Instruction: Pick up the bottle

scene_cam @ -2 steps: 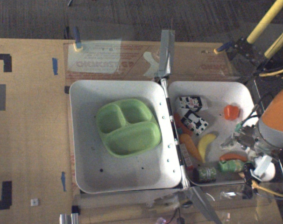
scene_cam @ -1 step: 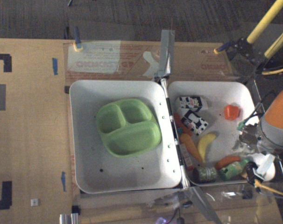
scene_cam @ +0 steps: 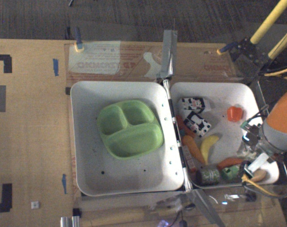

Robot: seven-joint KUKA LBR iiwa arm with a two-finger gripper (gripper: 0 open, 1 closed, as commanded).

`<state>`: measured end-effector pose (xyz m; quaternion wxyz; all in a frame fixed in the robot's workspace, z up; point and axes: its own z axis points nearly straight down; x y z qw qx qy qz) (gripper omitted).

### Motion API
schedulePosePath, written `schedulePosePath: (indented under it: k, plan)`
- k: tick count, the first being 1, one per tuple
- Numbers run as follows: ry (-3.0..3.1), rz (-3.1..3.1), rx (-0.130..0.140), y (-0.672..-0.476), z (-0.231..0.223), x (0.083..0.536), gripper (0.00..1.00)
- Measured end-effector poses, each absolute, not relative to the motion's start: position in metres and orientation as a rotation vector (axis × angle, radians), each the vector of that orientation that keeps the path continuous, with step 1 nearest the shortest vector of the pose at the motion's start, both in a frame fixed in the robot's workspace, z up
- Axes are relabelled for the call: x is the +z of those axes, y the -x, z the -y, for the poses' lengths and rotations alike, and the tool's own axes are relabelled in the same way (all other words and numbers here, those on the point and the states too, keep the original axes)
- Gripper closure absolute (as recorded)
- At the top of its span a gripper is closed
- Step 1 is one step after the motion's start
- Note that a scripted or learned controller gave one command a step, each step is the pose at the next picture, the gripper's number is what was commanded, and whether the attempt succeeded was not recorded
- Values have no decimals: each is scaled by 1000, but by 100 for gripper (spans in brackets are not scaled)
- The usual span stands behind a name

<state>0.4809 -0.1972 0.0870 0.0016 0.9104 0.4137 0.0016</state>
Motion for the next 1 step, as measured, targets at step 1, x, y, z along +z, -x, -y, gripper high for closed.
schedulePosePath:
  k: [1]
  plan:
    - [-2860,-1304,9,-482,194,87,0]
